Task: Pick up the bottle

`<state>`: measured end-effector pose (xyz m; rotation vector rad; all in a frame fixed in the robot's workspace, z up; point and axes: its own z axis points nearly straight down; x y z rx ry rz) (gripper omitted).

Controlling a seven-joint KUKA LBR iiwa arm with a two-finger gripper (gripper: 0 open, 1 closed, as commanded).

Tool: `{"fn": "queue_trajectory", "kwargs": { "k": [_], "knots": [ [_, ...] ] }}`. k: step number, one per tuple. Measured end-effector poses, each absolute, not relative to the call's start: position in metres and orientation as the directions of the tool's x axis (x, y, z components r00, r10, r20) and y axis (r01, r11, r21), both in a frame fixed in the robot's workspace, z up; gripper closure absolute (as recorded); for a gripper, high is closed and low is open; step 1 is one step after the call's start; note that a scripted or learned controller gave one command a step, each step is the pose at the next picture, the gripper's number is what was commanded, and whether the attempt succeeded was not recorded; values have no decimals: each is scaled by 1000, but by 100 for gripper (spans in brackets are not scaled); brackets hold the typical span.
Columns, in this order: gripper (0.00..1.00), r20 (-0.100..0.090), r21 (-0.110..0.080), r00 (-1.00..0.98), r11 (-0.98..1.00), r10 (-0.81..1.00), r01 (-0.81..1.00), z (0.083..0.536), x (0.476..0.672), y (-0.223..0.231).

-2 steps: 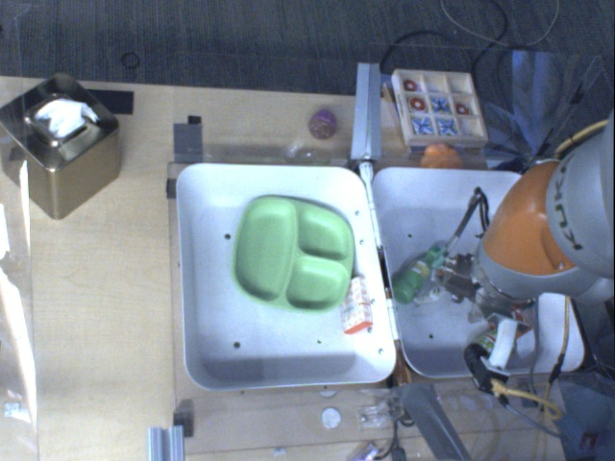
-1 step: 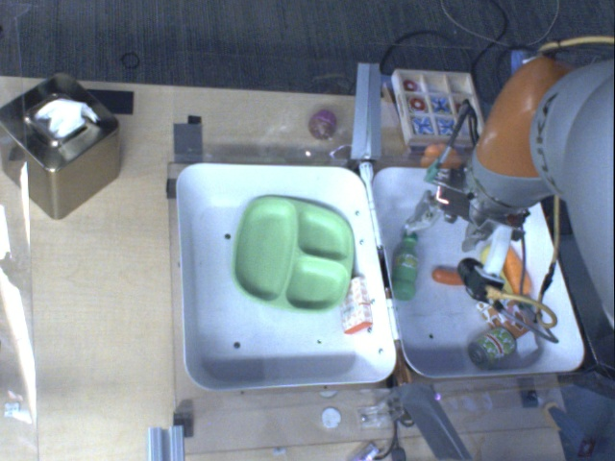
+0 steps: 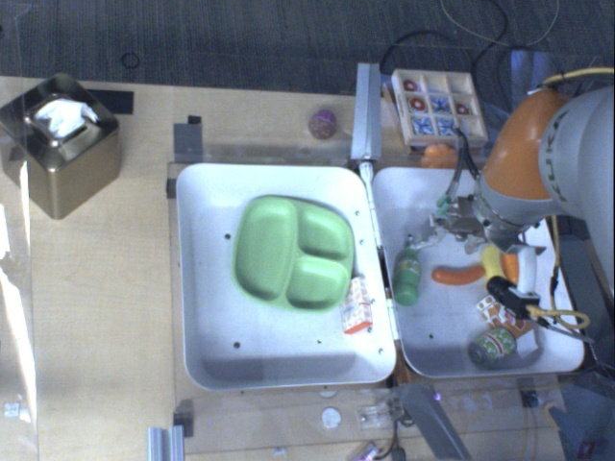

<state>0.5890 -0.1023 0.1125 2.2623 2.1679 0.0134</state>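
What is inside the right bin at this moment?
The right bin holds a green bottle by its left wall, an orange sausage-like toy, a can and a few small items. The arm covers its upper right part.

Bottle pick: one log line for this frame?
phase: approach | bottle: green, lying in right bin by its left wall, untouched | gripper: above bin, up-right of bottle | left bin: green tray

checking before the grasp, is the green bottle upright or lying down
Lying down. The green bottle rests on its side on the floor of the right bin, by the left wall, cap end pointing toward the bin's far side.
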Motion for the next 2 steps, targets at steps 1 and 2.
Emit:
{"fn": "queue_trajectory", "kwargs": {
  "k": [1,2],
  "knots": [
    [0,0,11,96,-96,995,995,89,596,-81],
    [0,-5,16,-151,151,989,988,90,519,-99]
  ]
}}
